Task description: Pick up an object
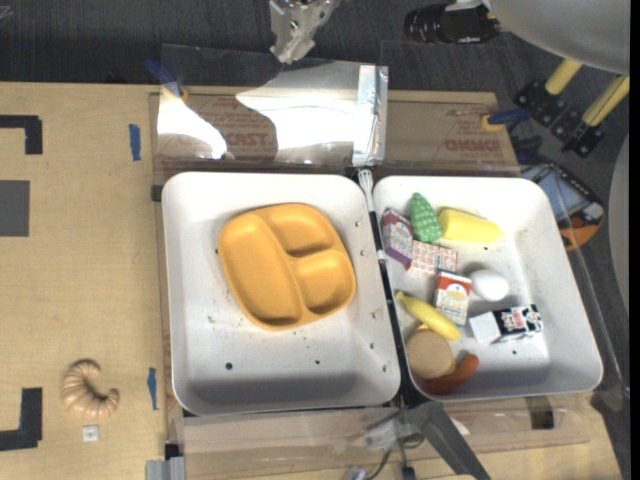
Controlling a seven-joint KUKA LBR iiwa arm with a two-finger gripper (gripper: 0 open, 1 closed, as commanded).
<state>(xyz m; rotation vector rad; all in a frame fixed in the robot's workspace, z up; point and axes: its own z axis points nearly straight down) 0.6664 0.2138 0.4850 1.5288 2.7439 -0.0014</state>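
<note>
Over in the right bin, lower right of the frame, the pickable items sit bunched together. A green textured piece lies at the top, touching a yellow corn-like piece just to its right. Below them, flat printed packets, then a small orange-and-white carton beside a white egg shape. A banana lies slanted, a black-and-white carton sits right, and a tan round rests at the bottom.

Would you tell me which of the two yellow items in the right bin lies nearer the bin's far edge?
The corn-like yellow piece, beside the green item near the right bin's far edge. The banana lies lower, nearer the middle.
</note>
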